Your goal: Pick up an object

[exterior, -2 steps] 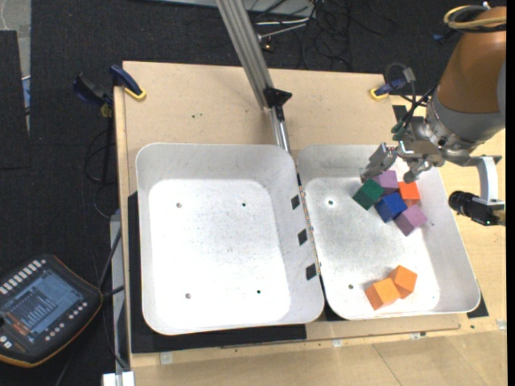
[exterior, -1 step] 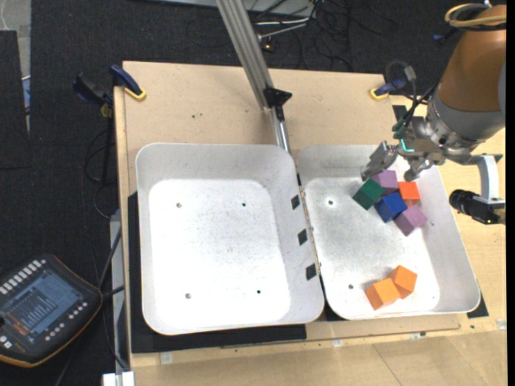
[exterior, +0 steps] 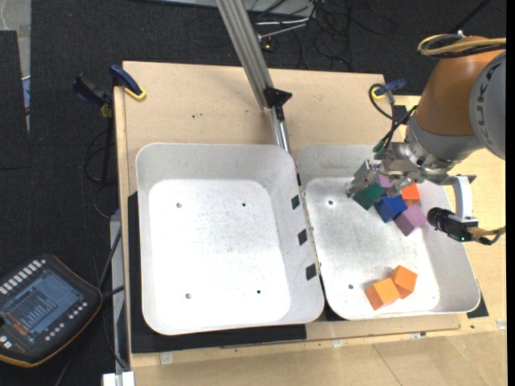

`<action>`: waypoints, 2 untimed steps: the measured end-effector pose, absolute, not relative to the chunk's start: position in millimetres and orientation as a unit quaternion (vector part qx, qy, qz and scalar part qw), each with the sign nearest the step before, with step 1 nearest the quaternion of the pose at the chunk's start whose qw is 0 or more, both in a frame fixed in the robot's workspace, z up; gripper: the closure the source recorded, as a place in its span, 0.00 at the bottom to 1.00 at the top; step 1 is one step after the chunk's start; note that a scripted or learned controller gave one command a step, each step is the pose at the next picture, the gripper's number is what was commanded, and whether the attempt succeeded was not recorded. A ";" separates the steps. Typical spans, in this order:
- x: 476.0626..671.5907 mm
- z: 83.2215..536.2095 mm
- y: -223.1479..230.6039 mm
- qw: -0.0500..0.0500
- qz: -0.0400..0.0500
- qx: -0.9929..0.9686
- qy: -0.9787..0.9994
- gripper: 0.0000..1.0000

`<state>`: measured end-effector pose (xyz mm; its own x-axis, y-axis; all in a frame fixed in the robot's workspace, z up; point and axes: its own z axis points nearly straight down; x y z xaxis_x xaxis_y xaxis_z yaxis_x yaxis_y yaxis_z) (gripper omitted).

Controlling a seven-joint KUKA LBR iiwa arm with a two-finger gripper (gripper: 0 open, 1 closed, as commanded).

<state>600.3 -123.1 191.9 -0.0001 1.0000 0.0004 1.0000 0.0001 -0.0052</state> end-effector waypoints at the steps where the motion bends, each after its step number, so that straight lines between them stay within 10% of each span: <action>1: 602.9 130.6 -128.9 0.002 0.002 -0.708 -0.707 0.00; 2: 602.2 92.9 -128.4 0.001 0.001 -0.707 -0.707 0.00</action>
